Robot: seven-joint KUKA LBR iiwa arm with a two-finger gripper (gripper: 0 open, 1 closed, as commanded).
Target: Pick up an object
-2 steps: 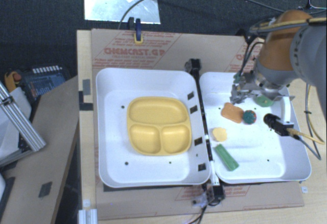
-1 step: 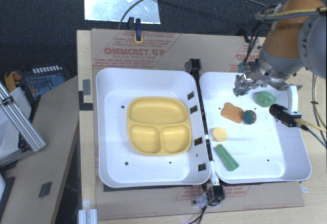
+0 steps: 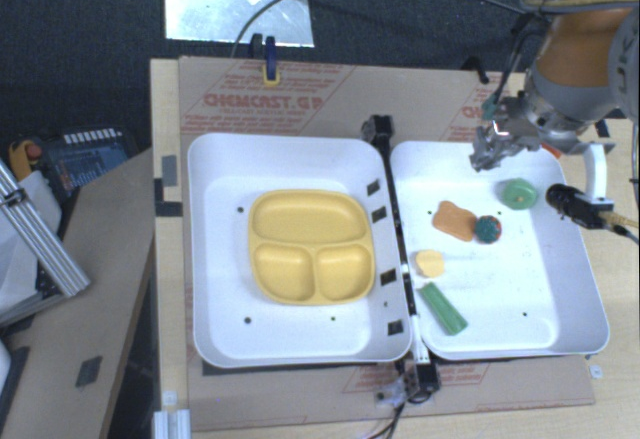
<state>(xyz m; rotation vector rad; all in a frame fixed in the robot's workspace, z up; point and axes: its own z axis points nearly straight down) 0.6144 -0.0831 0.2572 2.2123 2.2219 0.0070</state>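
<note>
Overhead, we see the claw (image 3: 487, 155) hang at the right bin's (image 3: 570, 327) far rim, near a green round piece (image 3: 519, 193), whether clenched or released we cannot tell; other pickable objects lie loose mid-bin, an orange piece (image 3: 453, 220) among them; a yellow tray (image 3: 307, 245) fills the left bin (image 3: 215, 227); cardboard (image 3: 330, 87) reads "CHEMCAST GP", we judge.

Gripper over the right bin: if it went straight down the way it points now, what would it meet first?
Probably bare bin floor. The gripper hangs near the right bin's upper edge; the green round object lies just beside that line, though depth is hard to judge from this slant.
</note>
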